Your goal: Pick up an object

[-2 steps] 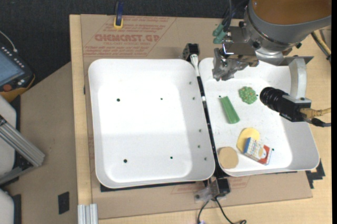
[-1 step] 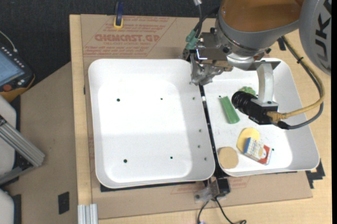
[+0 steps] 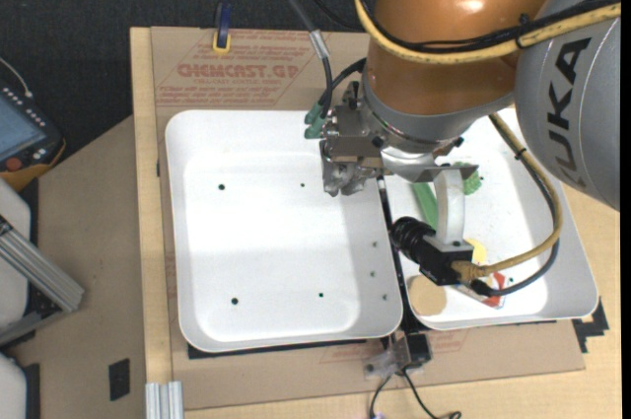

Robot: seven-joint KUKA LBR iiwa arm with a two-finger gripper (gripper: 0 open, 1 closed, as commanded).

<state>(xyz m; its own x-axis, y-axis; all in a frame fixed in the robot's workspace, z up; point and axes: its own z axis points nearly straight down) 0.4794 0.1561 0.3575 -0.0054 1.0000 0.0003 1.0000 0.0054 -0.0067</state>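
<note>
Though glossy, smooth white bin (image 3: 197, 210)

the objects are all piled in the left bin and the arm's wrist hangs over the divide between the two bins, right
Not quite. The camera view shows the objects, among them a green piece and a round tan disc, lying in the right bin, not the left one. The left bin shows bare white floor with a few small dark dots. The rest holds: the arm's wrist does hang over the divide between the two bins.

A brown cardboard sheet (image 3: 246, 62) printed in red lies on the table (image 3: 108, 240) under two white bins; a blue clip (image 3: 223, 28) grips its far edge
</note>
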